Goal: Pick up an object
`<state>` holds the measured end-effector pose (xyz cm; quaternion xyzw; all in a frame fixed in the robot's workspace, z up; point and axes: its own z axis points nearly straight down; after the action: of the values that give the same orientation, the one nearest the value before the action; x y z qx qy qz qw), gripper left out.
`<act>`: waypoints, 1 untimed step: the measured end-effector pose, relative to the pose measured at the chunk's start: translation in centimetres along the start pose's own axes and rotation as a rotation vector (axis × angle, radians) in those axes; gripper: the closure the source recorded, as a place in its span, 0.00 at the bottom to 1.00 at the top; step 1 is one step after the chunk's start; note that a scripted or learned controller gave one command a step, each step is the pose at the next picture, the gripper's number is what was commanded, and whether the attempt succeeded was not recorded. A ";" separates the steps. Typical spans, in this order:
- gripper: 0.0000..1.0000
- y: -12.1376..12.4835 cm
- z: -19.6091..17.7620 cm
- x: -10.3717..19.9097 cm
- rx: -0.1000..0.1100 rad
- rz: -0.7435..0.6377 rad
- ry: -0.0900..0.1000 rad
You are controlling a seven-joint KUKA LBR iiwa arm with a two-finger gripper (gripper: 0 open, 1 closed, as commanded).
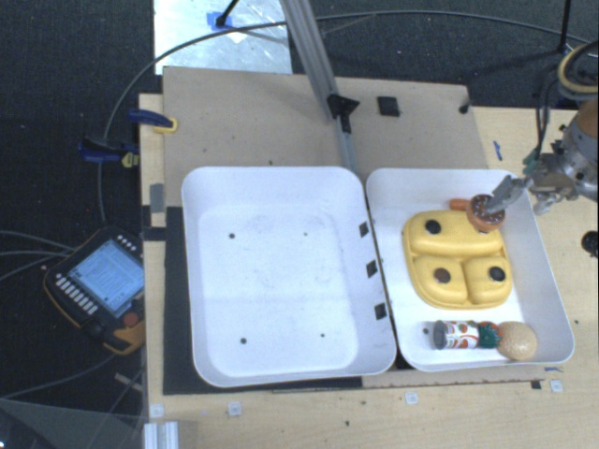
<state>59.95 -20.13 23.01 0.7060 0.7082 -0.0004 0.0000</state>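
Gripper [487,211], state unclear, sat w/ a brown disc at right bin [552,279] far edge; probably light, rigid, grabbable by rim.

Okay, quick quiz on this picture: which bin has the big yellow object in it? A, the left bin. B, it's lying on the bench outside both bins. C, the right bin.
C: the yellow object lies inside the right bin, with a small can and a tan ball along that bin's near edge.
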 end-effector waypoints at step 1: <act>0.00 0.2 4.1 -0.1 -0.001 0.001 -0.001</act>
<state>60.15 -20.18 18.93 0.7064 0.7078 -0.0001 0.0007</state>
